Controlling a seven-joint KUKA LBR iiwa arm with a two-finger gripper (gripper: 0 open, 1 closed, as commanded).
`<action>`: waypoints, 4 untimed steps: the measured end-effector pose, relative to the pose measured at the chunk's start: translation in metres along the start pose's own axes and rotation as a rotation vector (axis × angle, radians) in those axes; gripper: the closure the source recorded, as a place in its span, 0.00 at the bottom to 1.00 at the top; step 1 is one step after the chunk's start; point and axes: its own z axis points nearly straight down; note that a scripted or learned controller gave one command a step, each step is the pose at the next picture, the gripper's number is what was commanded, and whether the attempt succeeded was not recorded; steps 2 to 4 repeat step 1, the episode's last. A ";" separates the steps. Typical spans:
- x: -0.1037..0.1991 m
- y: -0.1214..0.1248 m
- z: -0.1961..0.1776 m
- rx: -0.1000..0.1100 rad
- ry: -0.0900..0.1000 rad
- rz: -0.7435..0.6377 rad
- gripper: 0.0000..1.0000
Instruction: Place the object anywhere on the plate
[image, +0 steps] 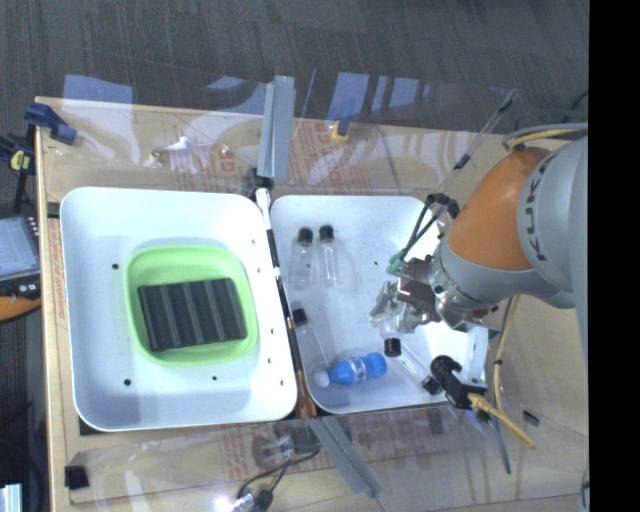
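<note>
Glossy white bins (90, 300): ridged green plate (190, 310), clear plastic bottles (315, 255)

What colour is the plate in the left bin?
Light green plate with a dark ridged centre, seen in the camera view.

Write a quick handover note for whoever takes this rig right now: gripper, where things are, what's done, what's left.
Gripper: low over the right bin, near its right side; whether it holds anything can't be seen.
Right bin: two clear vials with black caps, a blue-capped bottle near the front, a small black-capped vial by the gripper.
Left bin: green plate carrying a dark ribbed insert.
Done: no object on the plate.
Left: pick one, place it on the plate.
</note>
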 end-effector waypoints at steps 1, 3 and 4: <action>0.000 0.000 0.000 0.000 0.000 0.000 0.00; 0.000 0.000 0.000 0.000 0.000 0.000 0.00; 0.000 0.000 0.000 0.000 0.000 0.000 0.00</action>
